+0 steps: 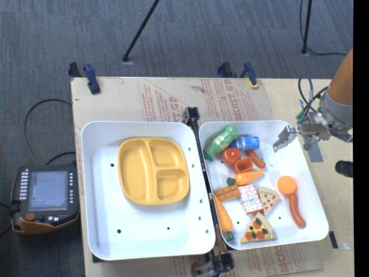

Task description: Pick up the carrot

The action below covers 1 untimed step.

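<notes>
Glossy white plastic bins [104, 154], smooth yellow plastic plate [153, 170], matt wooden bench [173, 94]

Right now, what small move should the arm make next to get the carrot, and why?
Probably move the gripper left and toward the near side, over the carrot. The gripper sits at the right bin's far right edge, apart from the carrot, which lies among other toys mid-bin.

Grey carpet [57, 33], tripod legs [144, 22]
</notes>
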Available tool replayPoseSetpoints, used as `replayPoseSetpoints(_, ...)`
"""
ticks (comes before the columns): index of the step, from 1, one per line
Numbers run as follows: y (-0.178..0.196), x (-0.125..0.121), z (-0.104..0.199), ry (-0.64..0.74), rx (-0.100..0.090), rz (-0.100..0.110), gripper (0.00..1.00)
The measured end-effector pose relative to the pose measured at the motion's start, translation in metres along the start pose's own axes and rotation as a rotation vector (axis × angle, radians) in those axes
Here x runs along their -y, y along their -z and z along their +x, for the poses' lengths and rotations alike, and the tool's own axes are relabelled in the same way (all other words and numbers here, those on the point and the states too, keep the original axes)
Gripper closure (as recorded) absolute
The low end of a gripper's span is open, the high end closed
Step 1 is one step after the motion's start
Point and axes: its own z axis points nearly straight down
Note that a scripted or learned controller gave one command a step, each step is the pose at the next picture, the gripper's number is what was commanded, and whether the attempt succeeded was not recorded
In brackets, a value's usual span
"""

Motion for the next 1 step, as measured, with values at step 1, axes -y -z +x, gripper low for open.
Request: replayPoseSetpoints(1,-0.1294,0.0194,0.0134,0.286,0.000,0.001,0.00)
